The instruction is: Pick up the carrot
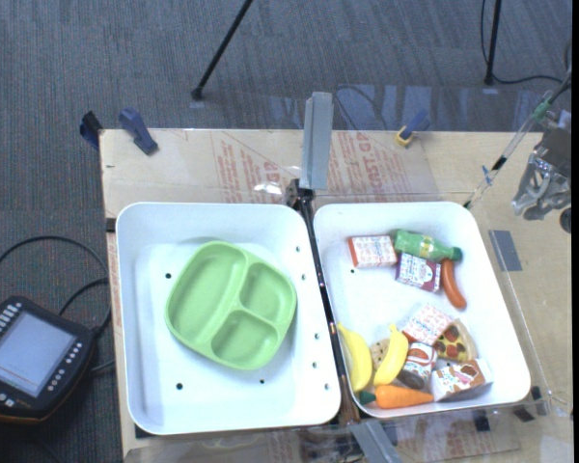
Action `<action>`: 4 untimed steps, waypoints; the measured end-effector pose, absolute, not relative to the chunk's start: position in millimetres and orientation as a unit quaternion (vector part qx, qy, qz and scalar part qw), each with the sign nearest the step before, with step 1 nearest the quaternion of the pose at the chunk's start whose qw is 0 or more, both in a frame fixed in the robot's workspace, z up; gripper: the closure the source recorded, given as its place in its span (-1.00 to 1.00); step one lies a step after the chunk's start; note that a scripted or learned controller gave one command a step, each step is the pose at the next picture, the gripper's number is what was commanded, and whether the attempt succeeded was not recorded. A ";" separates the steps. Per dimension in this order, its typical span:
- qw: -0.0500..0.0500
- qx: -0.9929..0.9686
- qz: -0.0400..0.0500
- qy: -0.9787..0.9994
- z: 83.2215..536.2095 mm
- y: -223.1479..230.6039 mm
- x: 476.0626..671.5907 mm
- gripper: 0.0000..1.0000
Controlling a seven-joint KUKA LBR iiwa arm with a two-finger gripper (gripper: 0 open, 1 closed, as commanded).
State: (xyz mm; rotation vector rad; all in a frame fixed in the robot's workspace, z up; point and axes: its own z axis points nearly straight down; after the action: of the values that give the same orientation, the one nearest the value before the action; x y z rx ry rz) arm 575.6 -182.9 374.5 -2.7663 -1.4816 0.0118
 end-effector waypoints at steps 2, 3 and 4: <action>0.003 -0.879 0.004 -0.477 432.5 -198.3 646.9 -1.00; 0.003 -0.852 0.004 -0.523 401.3 -197.5 635.2 -1.00; 0.003 -0.865 0.004 -0.502 355.6 -179.5 593.6 -1.00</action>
State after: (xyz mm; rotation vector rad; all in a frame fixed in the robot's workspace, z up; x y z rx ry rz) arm 593.6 -179.5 355.6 -2.7127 -1.5726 0.0136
